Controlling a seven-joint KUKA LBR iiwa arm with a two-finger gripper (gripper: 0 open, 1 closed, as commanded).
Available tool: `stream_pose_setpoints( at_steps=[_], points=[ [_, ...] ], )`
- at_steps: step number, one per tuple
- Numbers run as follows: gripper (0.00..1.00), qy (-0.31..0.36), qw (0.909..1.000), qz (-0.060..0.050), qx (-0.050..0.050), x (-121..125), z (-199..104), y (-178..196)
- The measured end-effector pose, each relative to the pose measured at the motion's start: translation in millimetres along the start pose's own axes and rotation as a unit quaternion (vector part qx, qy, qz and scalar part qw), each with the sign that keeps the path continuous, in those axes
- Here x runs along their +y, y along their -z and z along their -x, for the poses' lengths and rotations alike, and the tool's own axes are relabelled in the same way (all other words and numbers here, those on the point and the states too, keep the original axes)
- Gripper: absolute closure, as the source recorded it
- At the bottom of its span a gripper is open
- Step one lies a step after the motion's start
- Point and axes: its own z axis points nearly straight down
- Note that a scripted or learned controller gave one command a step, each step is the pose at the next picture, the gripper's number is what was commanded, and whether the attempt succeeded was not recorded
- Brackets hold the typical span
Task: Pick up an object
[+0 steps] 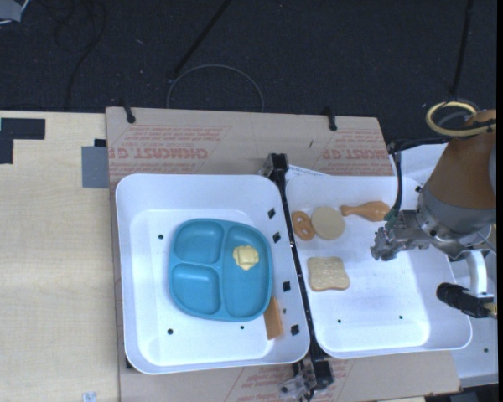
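Several small toy foods lie in the right bin (419, 329), and the bread slice (328, 274) nearest the tool (387, 243), whose finger state I cannot tell, looks light, stiff and flat, best pinched across its edges.

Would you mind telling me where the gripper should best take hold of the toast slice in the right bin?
Probably across the toast slice at its two straight side edges, descending from above: it lies flat on the right bin floor, apart from the other food, so there is room for the fingers beside it.
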Motion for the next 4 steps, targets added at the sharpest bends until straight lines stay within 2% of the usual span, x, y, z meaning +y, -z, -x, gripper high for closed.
stream_pose_setpoints(
  at_steps=[2,4],
  points=[
    [1.0,0.003,1.0,0.001,0.0,-3,3,76],
    [1.0,0.005,1.0,-0.003,0.001,-18,-119,59]
  ],
)
